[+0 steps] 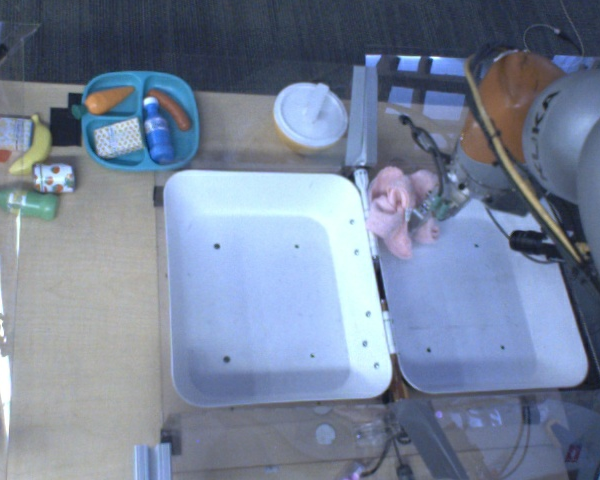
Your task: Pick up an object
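Note:
A pink soft toy (390, 206) lies in the far left corner of the right bin (500, 318), leaning on the rim beside the left bin. My gripper (432, 211) is low at the toy's right side, touching or pressed into its pink folds. The grey arm with its orange band (515, 93) reaches in from the upper right. The gripper's tip is small and partly buried in the toy.
The left bin (270, 288) sits next to the right one. Behind the bins stand a yellow cup with a white lid (311, 116) and a blue divided plate (140, 120) of toy food. A banana (35, 144), a can (53, 177) and a green bottle (20, 202) lie far left.

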You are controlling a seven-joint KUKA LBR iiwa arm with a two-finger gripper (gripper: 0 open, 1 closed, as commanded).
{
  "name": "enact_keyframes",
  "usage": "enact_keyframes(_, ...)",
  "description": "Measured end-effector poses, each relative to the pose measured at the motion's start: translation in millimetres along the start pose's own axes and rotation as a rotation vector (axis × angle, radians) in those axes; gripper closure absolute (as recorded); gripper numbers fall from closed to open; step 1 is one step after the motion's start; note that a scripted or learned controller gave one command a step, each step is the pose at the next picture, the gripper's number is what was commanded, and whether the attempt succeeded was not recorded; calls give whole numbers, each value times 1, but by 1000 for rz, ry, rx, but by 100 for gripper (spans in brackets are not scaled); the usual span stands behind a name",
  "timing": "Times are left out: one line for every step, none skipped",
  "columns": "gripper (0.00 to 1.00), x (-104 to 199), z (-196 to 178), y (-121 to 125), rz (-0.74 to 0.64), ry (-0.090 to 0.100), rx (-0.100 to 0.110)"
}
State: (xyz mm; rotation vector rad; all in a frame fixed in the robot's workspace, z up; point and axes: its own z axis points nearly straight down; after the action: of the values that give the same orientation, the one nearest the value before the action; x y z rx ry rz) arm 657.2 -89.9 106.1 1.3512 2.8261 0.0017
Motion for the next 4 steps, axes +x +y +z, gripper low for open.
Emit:
enact_keyframes(0,0,0,0,0,0,0)
enact_keyframes(0,-9,18,1,8,22,16)
enact_keyframes(100,-12,7,4,4,2,3)
enact_keyframes(0,-10,10,1,5,15,14)
